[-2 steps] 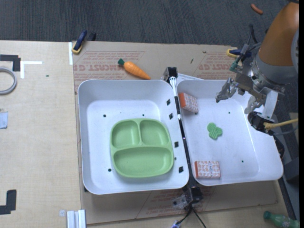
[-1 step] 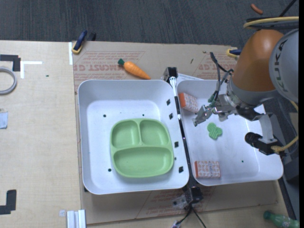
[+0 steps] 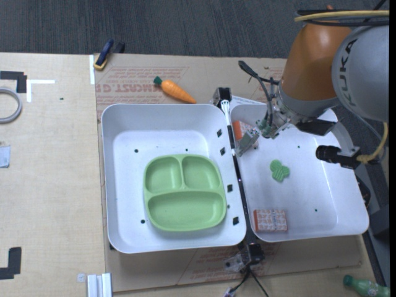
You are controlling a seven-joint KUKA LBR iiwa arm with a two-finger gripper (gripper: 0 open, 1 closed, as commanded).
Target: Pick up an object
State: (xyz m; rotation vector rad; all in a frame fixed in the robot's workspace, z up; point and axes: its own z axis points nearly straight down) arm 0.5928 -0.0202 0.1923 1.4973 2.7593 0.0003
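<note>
In the right bin (image 3: 334,221), a small green toy (image 3: 279,171) lies near the middle. A red-and-white patterned packet (image 3: 270,220) rests at the front left corner. An orange-red item (image 3: 237,130) sits against the bin's left wall, near the back. My gripper (image 3: 249,142) is low in the back left part of this bin, just right of the orange-red item and up-left of the green toy. Nothing can be seen held in it.
The left bin (image 3: 124,141) holds a green divided plate (image 3: 184,192). A toy carrot (image 3: 175,90) lies on the cardboard behind the bins, with a blue-and-yellow tool (image 3: 104,54) further left. The bulky arm (image 3: 322,67) overhangs the right bin's back.
</note>
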